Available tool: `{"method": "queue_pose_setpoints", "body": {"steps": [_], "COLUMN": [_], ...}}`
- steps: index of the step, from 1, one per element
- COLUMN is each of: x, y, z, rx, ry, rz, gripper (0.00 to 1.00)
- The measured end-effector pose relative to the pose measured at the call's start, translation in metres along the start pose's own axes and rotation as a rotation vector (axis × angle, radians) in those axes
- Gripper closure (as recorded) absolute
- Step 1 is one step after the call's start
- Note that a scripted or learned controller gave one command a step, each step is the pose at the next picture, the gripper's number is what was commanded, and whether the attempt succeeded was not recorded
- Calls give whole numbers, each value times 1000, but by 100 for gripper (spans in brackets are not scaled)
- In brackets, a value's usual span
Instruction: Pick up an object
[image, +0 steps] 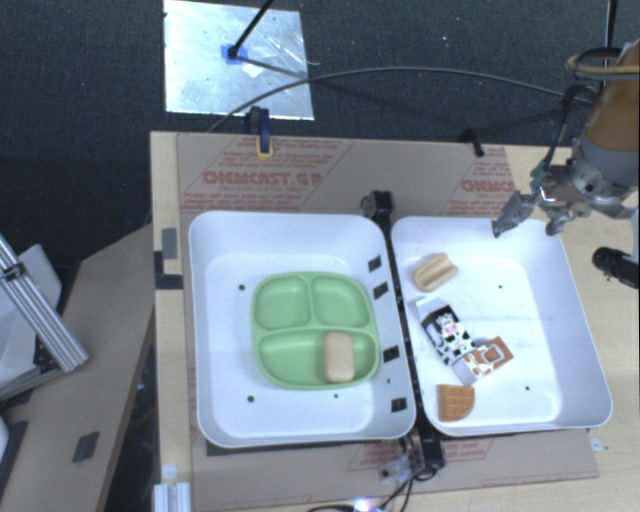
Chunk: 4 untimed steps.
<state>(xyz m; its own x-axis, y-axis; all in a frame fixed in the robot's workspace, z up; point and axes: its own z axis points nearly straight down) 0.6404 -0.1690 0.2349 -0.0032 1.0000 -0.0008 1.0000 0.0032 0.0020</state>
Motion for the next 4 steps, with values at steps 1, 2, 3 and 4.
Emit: {"method": "queue_pose_setpoints", "body": {"steps": [1,2,3,4], "x": [2,-1,-1,-1], "y": [-3,2,2,4], "z": [62,106,153,138], "rx": [5,4,3,-5], "ry": [1,1,1,-1], "rz": [1,2,1,0], "gripper": [0,0,0,100]}}
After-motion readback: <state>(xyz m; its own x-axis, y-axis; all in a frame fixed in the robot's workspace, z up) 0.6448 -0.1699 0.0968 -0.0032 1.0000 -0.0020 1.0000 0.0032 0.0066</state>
